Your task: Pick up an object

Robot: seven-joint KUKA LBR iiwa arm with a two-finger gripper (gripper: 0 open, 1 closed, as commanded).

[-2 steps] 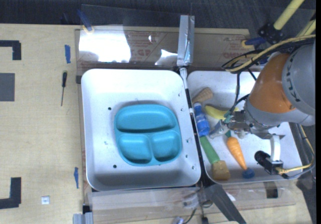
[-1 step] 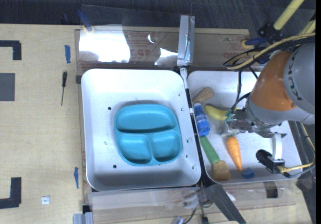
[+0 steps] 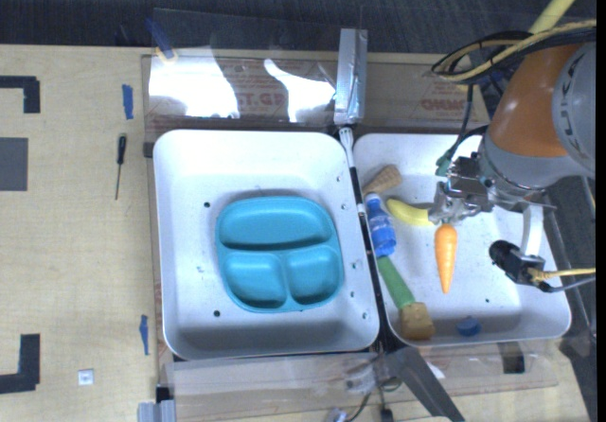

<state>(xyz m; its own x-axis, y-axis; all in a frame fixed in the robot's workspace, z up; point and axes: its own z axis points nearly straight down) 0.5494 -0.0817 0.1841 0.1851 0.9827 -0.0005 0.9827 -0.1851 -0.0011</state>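
- The desk (image 3: 66, 250) is a pale, smooth wooden board with black corner marks and bits of blue tape.
- Two shallow white bins of glossy plastic with rounded corners sit side by side on it: the left bin (image 3: 189, 316) and the right bin (image 3: 544, 311).
- The grey arm (image 3: 554, 117), with its rounded orange band, reaches in from the right, bent down over the right bin, with yellow and black cables looping above it.
- A turquoise divided plate (image 3: 277, 252), smooth plastic with three compartments, lies in the middle of the left bin.
- The claw (image 3: 453, 207) points down into the right bin; whether it is wide or narrow I cannot tell.
- An orange toy carrot (image 3: 445, 257), a tapered cone with its thick end up, lies just below the claw, its top at the claw's tip.
- A yellow toy banana (image 3: 409, 213), curved, lies just left of the claw.
- A green rod (image 3: 396, 284) runs along the bin's left wall, with a blue bottle-like piece (image 3: 381, 227) above it and a tan cork-like block (image 3: 415, 320) at its lower end.
- Another tan block (image 3: 383, 179) lies near the bin's top left.
- A small blue piece (image 3: 468, 325) lies near the bin's front wall.
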